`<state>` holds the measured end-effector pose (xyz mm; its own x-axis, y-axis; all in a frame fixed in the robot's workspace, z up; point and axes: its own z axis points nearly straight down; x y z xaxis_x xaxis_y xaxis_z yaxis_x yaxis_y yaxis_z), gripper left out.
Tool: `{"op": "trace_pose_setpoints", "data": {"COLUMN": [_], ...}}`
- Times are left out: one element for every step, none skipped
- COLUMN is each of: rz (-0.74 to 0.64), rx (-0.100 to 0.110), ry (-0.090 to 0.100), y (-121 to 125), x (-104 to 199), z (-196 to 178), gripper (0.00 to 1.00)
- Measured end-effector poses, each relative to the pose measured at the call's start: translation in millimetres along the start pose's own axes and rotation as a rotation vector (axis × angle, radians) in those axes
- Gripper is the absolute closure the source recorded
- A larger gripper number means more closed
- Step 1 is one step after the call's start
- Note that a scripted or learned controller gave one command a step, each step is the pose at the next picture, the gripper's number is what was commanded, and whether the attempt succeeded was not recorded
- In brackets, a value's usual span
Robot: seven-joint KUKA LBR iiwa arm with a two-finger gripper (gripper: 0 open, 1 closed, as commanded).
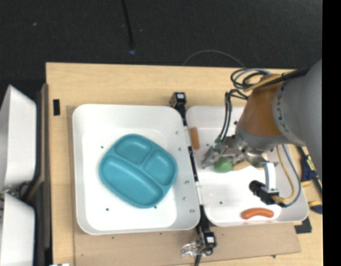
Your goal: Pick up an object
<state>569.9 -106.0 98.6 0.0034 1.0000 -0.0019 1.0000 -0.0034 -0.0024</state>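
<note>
Reaching into the right bin, the gripper sits over a green object near the bin's centre; whether it is grasped cannot be told, so a lift would test the hold. Also there: an orange sausage-like piece near the front wall and a brown stick by the left wall; the left bin, beside it, holds a teal divided plate.

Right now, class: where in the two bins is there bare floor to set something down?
Left bin: strips around the blue divided plate. Right bin: the patch between the gripper and the orange sausage. Crowded near the green object.
</note>
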Motion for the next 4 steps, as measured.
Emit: {"op": "trace_pose_setpoints", "data": {"rz": [0.005,-0.004,-0.006,-0.007], "rx": [-0.007,-0.009,-0.009,-0.009], "ry": [0.001,0.001,0.001,0.001], "y": [1.6,-3.4,-4.9,-3.4], "x": [-0.2,4.0,0.2,-0.9], "z": [-13.5,-73.3,-117.6,-162.0], "gripper": [1.00,1.00,1.00,1.00]}}
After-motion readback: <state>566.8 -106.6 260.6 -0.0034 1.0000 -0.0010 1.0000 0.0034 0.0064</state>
